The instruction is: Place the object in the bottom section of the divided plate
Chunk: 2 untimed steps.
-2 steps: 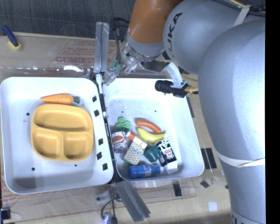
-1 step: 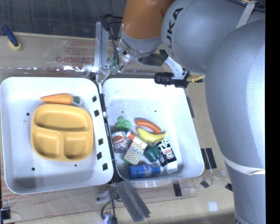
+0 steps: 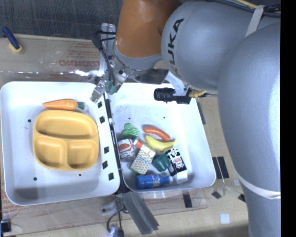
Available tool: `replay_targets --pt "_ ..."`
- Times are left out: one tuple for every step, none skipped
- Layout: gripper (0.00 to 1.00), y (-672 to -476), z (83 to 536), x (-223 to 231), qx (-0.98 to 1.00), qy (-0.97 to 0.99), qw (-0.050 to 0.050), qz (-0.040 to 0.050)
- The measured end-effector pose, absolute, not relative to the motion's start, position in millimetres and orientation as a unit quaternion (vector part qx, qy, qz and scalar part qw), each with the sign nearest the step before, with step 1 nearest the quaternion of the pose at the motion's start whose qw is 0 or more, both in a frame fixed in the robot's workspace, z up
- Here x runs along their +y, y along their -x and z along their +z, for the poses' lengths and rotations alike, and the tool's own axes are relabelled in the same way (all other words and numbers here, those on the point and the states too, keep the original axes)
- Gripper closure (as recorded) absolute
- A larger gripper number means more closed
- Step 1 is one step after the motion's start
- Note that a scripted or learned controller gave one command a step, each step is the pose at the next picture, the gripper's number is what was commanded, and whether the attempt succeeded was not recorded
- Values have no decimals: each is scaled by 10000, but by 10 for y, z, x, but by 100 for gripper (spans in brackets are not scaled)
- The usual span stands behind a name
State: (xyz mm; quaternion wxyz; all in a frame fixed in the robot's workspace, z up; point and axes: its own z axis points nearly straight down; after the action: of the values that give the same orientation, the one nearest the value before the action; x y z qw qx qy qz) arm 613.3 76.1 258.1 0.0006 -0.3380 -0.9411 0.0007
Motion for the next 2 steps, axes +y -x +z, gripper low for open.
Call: replay_targets --pt "100 -5850 2483 1532 -9327 3606 9 12" --pt "0 -5851 2483 1528 -9326 3609 8 12"
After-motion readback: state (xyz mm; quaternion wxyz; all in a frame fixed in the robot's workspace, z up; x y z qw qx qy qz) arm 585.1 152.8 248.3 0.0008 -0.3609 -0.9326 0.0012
